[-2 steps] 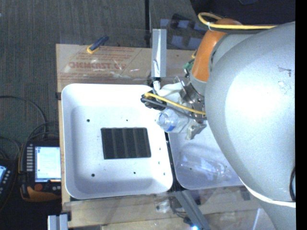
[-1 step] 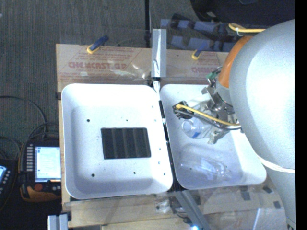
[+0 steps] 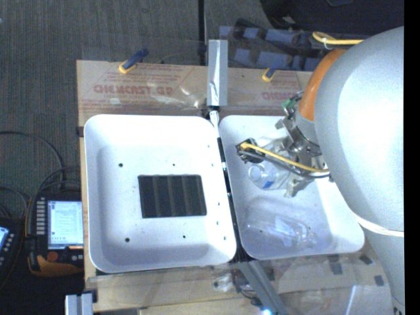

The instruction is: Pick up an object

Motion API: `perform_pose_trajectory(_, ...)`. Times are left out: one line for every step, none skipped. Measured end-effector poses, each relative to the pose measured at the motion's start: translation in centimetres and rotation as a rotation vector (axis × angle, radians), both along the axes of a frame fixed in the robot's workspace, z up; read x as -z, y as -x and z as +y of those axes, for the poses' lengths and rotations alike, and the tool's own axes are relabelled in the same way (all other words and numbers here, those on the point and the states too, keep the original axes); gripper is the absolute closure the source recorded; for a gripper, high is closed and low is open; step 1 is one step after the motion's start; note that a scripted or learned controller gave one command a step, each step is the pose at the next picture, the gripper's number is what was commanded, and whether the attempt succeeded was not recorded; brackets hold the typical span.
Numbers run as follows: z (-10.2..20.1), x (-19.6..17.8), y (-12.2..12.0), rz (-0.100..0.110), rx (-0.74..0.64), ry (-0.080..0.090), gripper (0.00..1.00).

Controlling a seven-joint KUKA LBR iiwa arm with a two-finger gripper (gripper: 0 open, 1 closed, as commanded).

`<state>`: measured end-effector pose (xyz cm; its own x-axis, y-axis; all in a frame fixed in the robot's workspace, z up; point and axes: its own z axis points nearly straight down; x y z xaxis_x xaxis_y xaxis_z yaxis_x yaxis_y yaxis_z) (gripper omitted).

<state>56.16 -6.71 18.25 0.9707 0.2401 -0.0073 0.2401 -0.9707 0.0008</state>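
step: approach in right bin (image 3: pixel 333 231) | jaws just beside clear bottle (image 3: pixel 262 174), open or closed can't tell | next: centre on bottle, close, lift

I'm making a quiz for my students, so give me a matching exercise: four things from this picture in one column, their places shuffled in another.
1 dark ribbed panel
2 clear bottle with blue
3 crumpled clear plastic
4 blue-and-yellow clamp

A right bin, near end
B cardboard behind left bin
C left bin, middle
D right bin, by the gripper

Pairs: 1-C, 2-D, 3-A, 4-B
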Motion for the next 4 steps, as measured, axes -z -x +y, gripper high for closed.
perform_pose_trajectory(-1.1,0.0,-8.9,-0.001,-0.063,-0.001,0.00)
perform_pose_trajectory(-3.2,8.9,-6.9,-0.003,-0.114,-0.002,0.00)
perform_pose_trajectory(-3.4,1.4,-7.0,-0.002,0.041,-0.001,0.00)
perform_pose_trajectory(-4.6,8.9,-6.3,-0.003,0.023,-0.002,0.00)
